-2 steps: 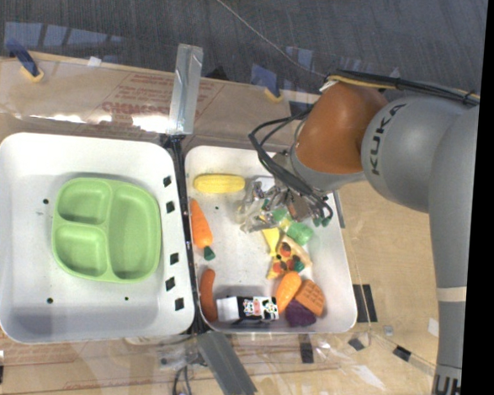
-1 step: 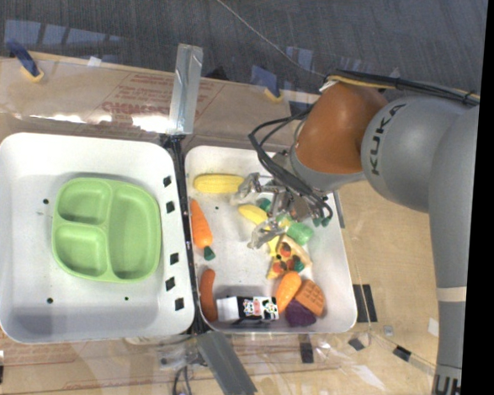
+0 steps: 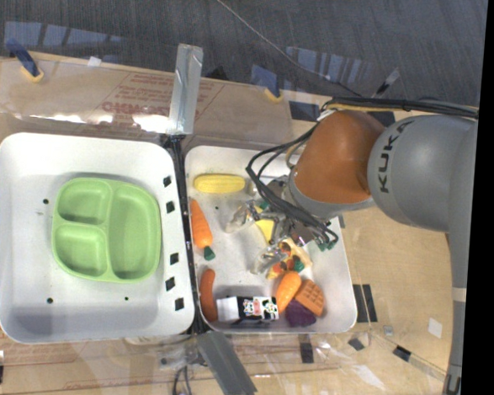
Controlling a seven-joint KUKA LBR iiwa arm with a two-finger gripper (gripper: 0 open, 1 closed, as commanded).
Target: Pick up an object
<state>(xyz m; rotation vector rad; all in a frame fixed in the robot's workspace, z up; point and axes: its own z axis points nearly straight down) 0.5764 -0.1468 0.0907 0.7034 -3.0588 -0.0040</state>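
Over the right bin [image 3: 341,304], the gripper [image 3: 271,236] hangs low among the toy food, beside a yellow piece [image 3: 264,229]. I cannot tell its state. A carrot [image 3: 200,225] lies nearby.

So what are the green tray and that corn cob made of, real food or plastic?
The green tray looks like moulded plastic: one even lime colour, rounded compartments, a soft sheen. The corn cob seems to be toy plastic too, a uniform yellow with a smooth, slightly glossy surface, though the view is too coarse to be sure. Both white bins look like matte plastic.
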